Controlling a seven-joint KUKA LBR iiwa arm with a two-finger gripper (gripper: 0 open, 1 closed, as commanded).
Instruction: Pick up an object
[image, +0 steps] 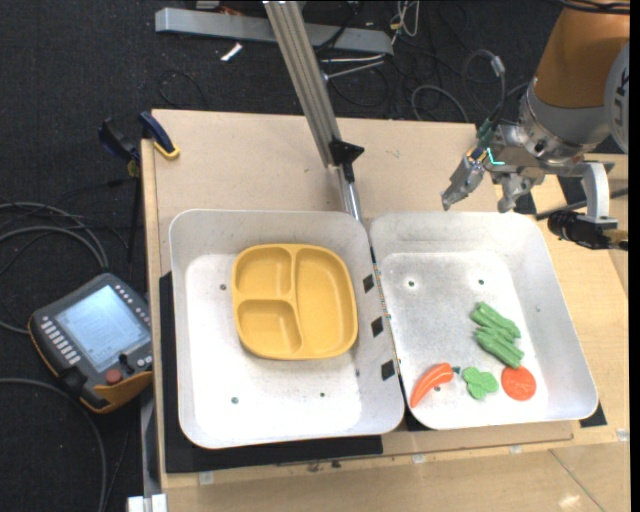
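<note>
Camera view: no legible writing anywhere.

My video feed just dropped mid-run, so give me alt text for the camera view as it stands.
The gripper hangs open above the far edge of the right bin, holding nothing. Near that bin's front edge lie a carrot, a green broccoli piece, a tomato and green pea pods. The left bin holds a yellow divided plate.
</note>
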